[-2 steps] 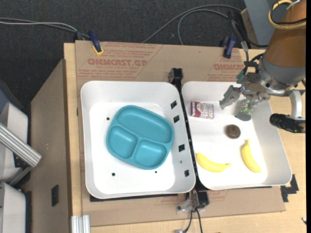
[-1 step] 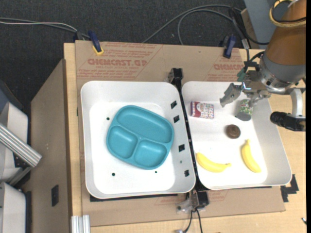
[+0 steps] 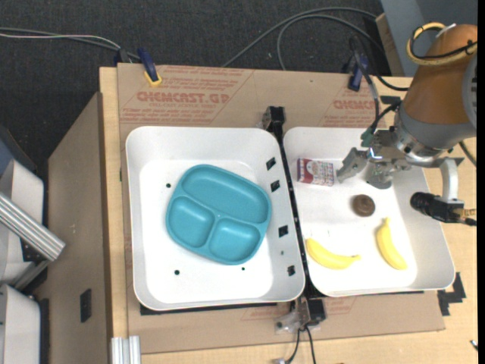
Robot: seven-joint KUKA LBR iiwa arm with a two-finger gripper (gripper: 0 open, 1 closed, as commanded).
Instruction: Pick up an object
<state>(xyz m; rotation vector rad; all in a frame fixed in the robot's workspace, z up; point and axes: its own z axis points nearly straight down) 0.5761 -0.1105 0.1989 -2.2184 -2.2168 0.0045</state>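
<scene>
The right bin [image 3: 424, 279] holds a small red and white carton [image 3: 315, 171] at its back left. A brown round object [image 3: 364, 205] sits near the middle, and two yellow bananas lie at the front, one on the left [image 3: 331, 255] and one on the right [image 3: 391, 246]. My gripper [image 3: 364, 171] hangs over the back of this bin, just right of the carton and above the brown object. Its fingers are spread open with nothing between them.
The left bin [image 3: 144, 226] holds a blue divided plate [image 3: 218, 213]. A black divider with clips [image 3: 282, 196] runs between the bins. Cables [image 3: 318, 21] lie behind the bench, and a black fitting [image 3: 433, 203] sticks in over the right bin's right rim.
</scene>
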